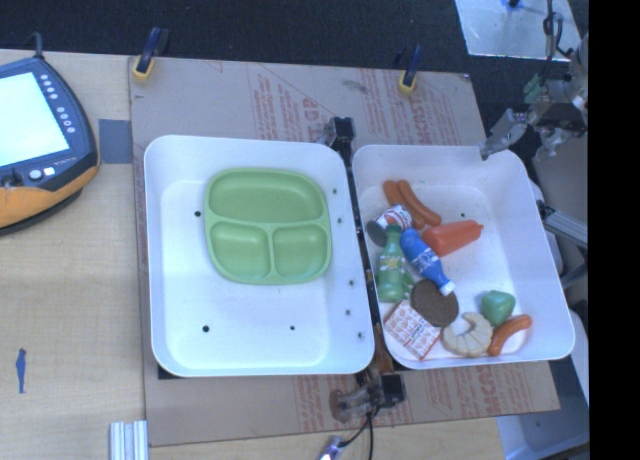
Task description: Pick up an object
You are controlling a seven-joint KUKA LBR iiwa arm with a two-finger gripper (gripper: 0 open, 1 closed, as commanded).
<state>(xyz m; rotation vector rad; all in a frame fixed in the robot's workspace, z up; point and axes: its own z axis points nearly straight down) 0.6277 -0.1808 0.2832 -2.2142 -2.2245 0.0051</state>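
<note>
Gripper (515,128) hovered at the 1 o'clock corner of the right bin (535,248); finger state could not be determined. Toy objects lay in that bin: sausages (412,202), carrot (452,236), blue bottle (427,261). Green tray (268,225) occupied the left bin (180,338).

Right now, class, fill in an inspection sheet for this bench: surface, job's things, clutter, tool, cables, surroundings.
Surface: brown board clamped on a wooden bench, bearing the left bin and right bin.
Job's things: in the right bin, a blue bottle, sausages, orange carrot, green pepper, brown cookie, waffle.
Clutter: green divided plate in the left bin.
Tool: tool above the right bin's far right corner; fingers unclear.
Cables: wires at the bench's near edge.
Surroundings: pendant at left.
</note>
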